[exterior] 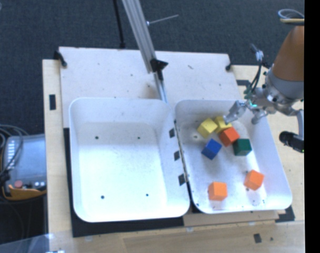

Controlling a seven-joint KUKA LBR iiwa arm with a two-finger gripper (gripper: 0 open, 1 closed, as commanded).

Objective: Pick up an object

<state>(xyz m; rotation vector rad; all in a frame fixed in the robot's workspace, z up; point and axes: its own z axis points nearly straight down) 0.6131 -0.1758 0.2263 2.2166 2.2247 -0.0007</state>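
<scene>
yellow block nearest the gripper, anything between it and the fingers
Nothing visible does. The gripper hangs over the right bin just up-right of the yellow block, with bare bin floor between them. The red block crowds its lower side.

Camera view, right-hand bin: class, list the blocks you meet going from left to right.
Yellow block → blue block → lower orange block → red-orange block → green block → right orange block.
</scene>
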